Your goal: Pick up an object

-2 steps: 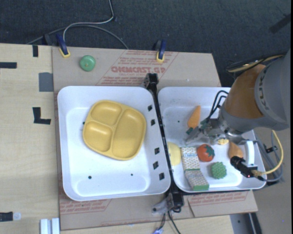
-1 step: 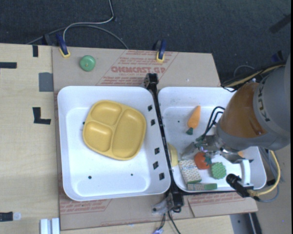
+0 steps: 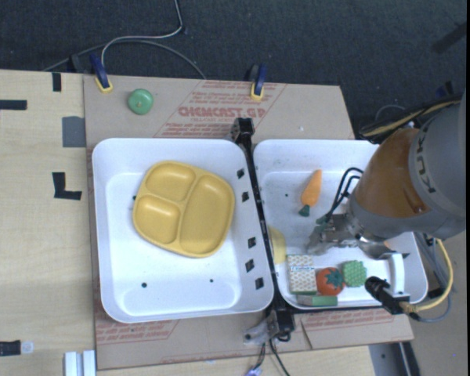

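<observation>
The right bin [image 3: 294,153] holds a small orange carrot [image 3: 312,189] near its back, a pale yellow piece [image 3: 278,246] against its left wall, and a patterned little box [image 3: 301,273], a red tomato [image 3: 329,280] and a green knobbly toy [image 3: 354,272] along its front. My gripper [image 3: 326,233] hangs over the middle of this bin, just in front of the carrot and behind the box and tomato. Nothing visible is caught in it. The arm's orange band [image 3: 388,182] covers the bin's right part.
The left bin [image 3: 110,210] holds a yellow divided plate [image 3: 183,207]. A green ball [image 3: 140,101] lies on the cardboard behind the bins. A black divider [image 3: 254,210] runs between the bins. Cables trail at the front right.
</observation>
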